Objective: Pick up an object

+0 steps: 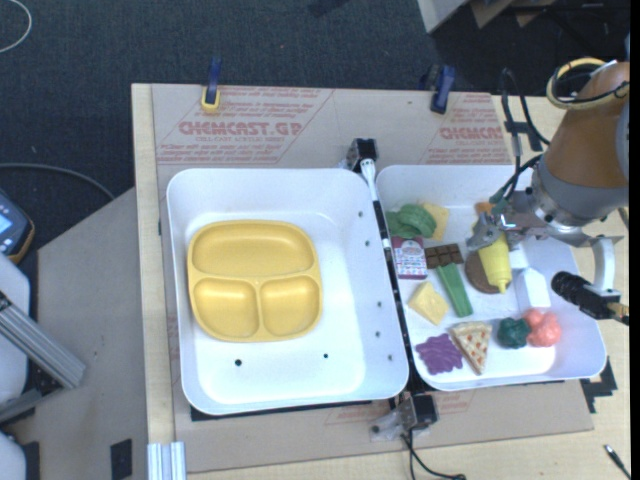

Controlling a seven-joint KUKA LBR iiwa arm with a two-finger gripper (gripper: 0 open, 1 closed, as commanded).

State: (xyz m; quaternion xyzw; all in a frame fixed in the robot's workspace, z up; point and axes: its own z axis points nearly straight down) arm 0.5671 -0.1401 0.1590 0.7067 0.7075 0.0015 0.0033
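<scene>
Gripper (492, 240) work is the matter in hand: the grey and orange arm (590, 138) reaches in from three o'clock and hangs over the right bin (575, 363), its wrist right above a yellow toy that looks like a corn cob or banana (495, 264). Whether the tool is apart or together, I cannot tell; the wrist body hides it from this slanted view.

That yellow toy seems the likeliest target. It lies a little toward three o'clock of the right bin's middle, resting against a brown round piece (487, 281) at its six o'clock end. Its long axis runs nearly twelve to six, tilted slightly, with the upper end tucked under the wrist.

To do the grasp well, the closing line should probably cross the toy's short axis, from nine to three, so the grip lands on its narrow flanks rather than its ends. Descent should be straight and centred, since neighbours crowd it: a green stick (456, 290) lies just beside at nine o'clock, roughly parallel, and a chocolate bar (442, 257) sits near at ten. A drift toward nine risks catching the green stick instead.

The yellow divided plate (255, 278) in the left bin (200, 193) lies well apart and plays no role.
</scene>
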